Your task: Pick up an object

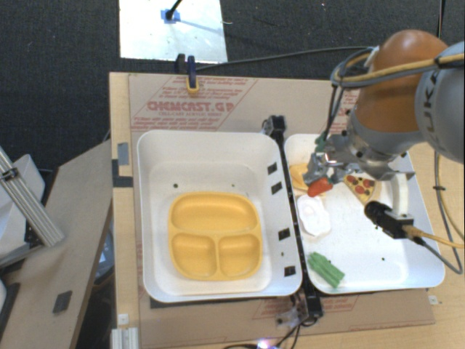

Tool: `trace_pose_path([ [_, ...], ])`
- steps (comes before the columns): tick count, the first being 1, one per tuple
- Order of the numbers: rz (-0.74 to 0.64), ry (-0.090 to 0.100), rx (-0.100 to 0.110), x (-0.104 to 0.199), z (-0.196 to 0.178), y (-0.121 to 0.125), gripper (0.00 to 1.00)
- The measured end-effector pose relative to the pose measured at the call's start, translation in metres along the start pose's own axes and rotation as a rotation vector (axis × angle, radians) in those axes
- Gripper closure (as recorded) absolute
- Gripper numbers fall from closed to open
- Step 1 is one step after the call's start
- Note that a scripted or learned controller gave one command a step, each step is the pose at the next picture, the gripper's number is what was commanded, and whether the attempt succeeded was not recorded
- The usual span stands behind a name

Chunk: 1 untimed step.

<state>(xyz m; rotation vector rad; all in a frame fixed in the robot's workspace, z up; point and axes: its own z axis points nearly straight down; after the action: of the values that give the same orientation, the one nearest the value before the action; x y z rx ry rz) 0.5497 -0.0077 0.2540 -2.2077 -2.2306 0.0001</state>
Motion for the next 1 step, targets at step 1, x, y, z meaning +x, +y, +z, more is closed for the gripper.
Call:
trace_pose_path([
  [1, 0.0, 0.0, 0.001, 0.0533, 0.0171, -0.0058, 1.0],
])
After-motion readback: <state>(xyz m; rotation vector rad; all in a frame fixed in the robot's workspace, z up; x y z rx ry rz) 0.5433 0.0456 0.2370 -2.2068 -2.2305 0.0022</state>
